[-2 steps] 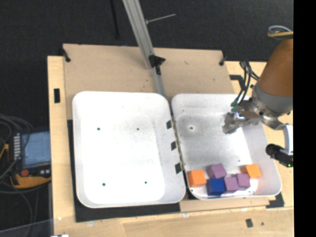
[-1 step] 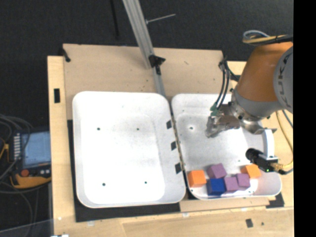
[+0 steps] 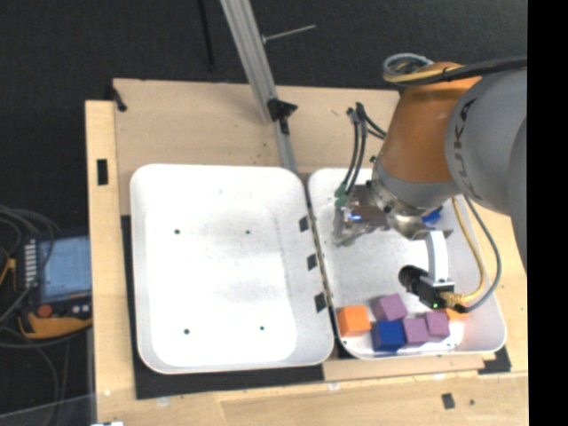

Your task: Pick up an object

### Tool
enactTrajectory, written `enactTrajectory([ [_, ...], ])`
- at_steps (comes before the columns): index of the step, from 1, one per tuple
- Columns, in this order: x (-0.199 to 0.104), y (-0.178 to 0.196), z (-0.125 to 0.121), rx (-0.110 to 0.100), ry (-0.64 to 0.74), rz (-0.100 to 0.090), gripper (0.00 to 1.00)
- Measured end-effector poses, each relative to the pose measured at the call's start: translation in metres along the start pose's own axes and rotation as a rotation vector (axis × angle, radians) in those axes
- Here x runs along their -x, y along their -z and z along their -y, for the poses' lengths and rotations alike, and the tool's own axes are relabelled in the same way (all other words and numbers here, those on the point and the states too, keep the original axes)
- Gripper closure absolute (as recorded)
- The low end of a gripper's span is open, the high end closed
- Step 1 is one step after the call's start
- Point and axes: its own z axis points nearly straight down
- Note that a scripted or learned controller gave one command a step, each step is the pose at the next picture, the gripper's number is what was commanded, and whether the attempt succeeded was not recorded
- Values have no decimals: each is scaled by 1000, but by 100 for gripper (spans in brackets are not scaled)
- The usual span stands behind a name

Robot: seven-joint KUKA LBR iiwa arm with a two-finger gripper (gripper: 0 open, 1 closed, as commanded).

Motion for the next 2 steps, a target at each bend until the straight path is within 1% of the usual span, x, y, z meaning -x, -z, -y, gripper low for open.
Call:
enactTrajectory([
  [1, -46, 9, 1, 3, 0, 0, 100],
  [2, -89, 9, -1, 1, -1, 1, 100],
])
